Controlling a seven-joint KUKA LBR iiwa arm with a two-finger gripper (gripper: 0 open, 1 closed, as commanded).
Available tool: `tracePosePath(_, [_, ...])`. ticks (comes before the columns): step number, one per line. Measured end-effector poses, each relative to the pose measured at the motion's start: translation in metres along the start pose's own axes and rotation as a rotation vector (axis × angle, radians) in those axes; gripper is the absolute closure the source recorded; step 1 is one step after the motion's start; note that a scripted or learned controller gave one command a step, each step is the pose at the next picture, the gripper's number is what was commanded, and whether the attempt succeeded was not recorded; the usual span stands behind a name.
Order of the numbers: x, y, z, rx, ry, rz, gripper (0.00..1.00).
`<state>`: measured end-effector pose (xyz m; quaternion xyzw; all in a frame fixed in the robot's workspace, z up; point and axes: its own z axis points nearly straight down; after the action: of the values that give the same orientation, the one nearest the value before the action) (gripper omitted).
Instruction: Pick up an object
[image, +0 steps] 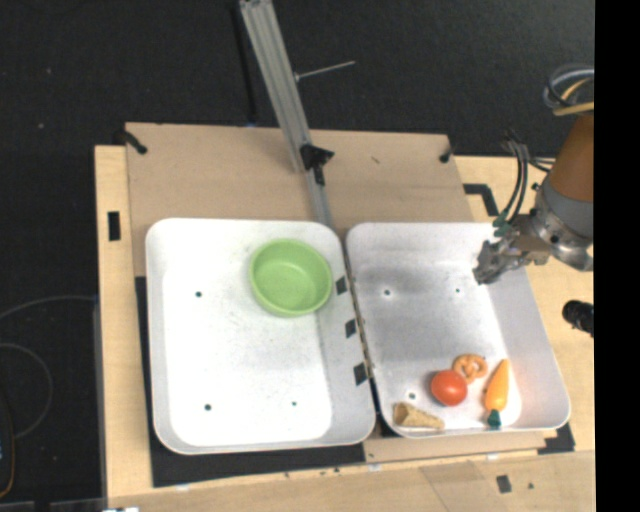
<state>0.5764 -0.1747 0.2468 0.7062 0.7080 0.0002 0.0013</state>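
In the right bin (420, 300), near its front edge, lie a red tomato (449, 387), an orange carrot (497, 385), a small orange pretzel-like piece (468, 365) and a tan wedge (416, 417). A green bowl (290, 277) sits at the back of the left bin (200, 350). My gripper (490, 263) hangs over the right bin's far right corner, well behind the food items and apart from them. Nothing shows between its fingers.
A grey metal pole (285, 100) slants up from the gap between the two bins at the back. The bins rest on a wooden bench (220, 170) with dark floor around it.
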Motion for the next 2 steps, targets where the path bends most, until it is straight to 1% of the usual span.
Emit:
tracePosePath(1, [0.057, 0.000, -0.009, 0.000, 0.003, -0.005, 1.00])
tracePosePath(2, [0.108, -0.001, -0.016, 0.001, 0.004, -0.006, 1.00])
